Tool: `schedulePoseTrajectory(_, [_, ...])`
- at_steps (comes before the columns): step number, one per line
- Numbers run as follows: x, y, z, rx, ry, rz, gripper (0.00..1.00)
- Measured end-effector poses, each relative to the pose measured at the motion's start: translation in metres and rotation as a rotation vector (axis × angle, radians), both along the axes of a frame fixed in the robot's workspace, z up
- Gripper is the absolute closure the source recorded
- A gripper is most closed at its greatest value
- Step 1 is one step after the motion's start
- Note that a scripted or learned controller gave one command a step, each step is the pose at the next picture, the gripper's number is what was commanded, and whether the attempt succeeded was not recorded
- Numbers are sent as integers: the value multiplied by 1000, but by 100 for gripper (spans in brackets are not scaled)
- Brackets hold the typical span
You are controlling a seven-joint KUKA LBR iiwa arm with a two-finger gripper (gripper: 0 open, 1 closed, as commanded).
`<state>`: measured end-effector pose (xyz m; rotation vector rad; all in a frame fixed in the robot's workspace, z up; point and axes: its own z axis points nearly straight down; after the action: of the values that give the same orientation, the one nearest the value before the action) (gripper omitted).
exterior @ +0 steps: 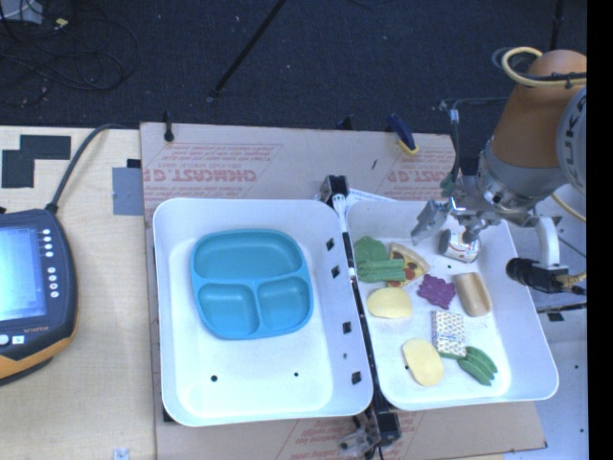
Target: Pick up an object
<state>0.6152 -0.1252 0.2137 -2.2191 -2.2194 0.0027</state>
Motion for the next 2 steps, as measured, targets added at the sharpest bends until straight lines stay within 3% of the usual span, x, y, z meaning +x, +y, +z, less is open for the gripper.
schedulePoseTrajectory(1, [-12, -34, -59, -1, -1, 2, 0])
schedulePoseTrajectory(2, [-13, -47, -125, 3, -2, 2, 0])
